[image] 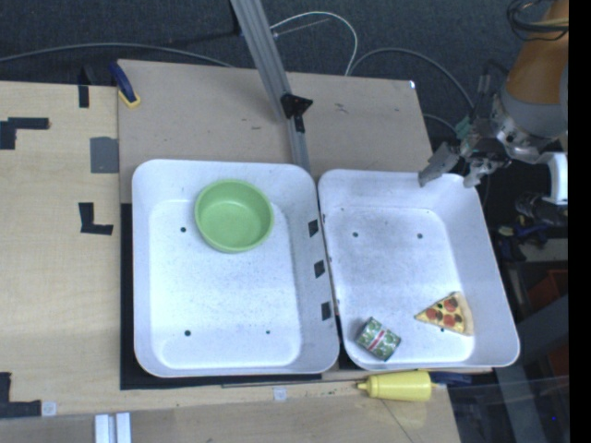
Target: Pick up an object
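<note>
Here, two shallow white bins are seen side by side on the desk (369, 109). The left bin (157, 247) is occupied by a green bowl (234, 215), which is set upright toward its far left part. In the right bin (388, 238), two things are found along the near edge: a small green and white can (379, 338), lying on its side near the near left corner, and a toy pizza slice (447, 314), laid flat to the right of the can and a little apart from it. A yellow bottle (400, 386) is laid on its side on the desk just outside the near rim of the right bin, just below the can.

The tool (450, 169) is seen at the far right corner of the right bin, over its rim, well apart from the can and the pizza slice. Its two fingers (434, 169) are held apart, and nothing is seen between them. The arm (540, 81) is seen behind it at the right edge of the view, grey below an orange band.

A grey metal pole (263, 44) is seen slanting over the far part of the desk, ending near the gap between the two bins. White cables (323, 26) are laid in loops on the dark floor beyond the desk. A blue and yellow thing (125, 83) is seen at the desk's far left corner; what it is cannot be told.
</note>
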Tool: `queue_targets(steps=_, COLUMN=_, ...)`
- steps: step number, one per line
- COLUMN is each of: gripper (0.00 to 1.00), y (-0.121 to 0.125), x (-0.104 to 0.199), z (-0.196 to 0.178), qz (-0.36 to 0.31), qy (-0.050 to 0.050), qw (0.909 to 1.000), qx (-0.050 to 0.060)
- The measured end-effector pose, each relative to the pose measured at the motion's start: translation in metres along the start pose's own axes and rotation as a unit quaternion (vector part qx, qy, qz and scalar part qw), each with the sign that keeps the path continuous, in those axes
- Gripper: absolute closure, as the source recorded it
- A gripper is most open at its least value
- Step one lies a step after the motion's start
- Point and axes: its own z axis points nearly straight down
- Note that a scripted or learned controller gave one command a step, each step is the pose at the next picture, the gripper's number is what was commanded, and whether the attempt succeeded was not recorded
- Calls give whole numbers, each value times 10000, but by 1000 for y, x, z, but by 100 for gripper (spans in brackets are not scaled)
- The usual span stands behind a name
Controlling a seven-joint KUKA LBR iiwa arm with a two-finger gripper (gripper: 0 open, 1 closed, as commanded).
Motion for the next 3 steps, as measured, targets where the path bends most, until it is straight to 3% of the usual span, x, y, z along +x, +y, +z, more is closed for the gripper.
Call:
queue_targets(steps=1, gripper=0, y=0, x=0, z=0, qz=2, qy=-2, qw=10000, qx=2)
queue_targets(steps=3, gripper=0, y=-5, x=6, z=90, qz=2, qy=5, qw=10000, qx=23)
